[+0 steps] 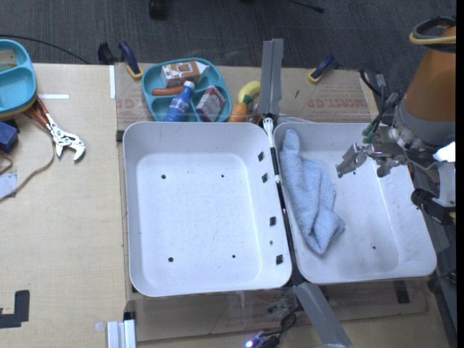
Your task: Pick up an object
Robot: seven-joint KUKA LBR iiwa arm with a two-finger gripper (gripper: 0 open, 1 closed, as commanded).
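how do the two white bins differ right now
The left bin shows bare floor with small dark holes; the right bin holds a crumpled light blue towel along its left side. The hand hangs over the right bin, not the left. Both are shallow, white and round-cornered.

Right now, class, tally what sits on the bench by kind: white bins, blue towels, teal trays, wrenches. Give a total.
White bins: 2 (left bin, right bin)
Blue towels: 1 (towel)
Teal trays: 2 (tray, corner tray)
Wrenches: 1 (wrench)
Total: 6
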